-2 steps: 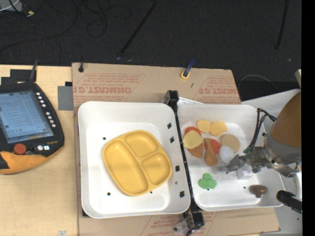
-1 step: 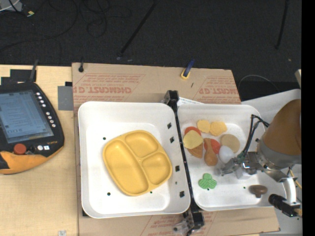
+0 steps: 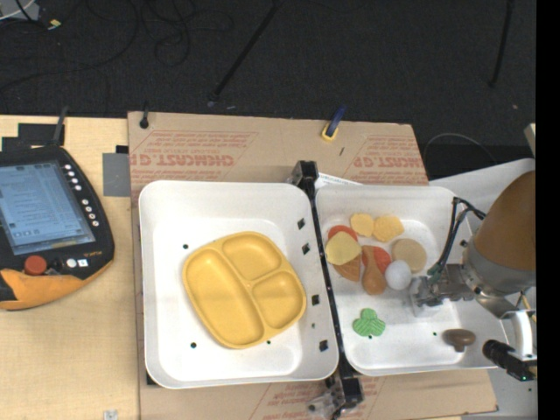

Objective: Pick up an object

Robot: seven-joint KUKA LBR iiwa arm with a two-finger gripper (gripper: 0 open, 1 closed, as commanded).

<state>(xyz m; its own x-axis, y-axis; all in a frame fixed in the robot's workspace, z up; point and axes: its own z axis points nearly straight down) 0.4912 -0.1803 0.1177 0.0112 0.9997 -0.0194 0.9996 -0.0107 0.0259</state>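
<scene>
Gripper (image 3: 425, 292) low in right bin (image 3: 411, 357), just beside white ball (image 3: 398, 275)

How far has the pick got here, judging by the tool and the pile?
Done: the arm has reached into the right bin. In hand: the tool sits low beside the white ball. Left: nothing shows between its fingers, and the green piece and brown piece lie on the floor.

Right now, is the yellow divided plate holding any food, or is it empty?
Empty. The yellow divided plate in the left bin shows bare compartments; the toy food pieces lie in the right bin.
</scene>
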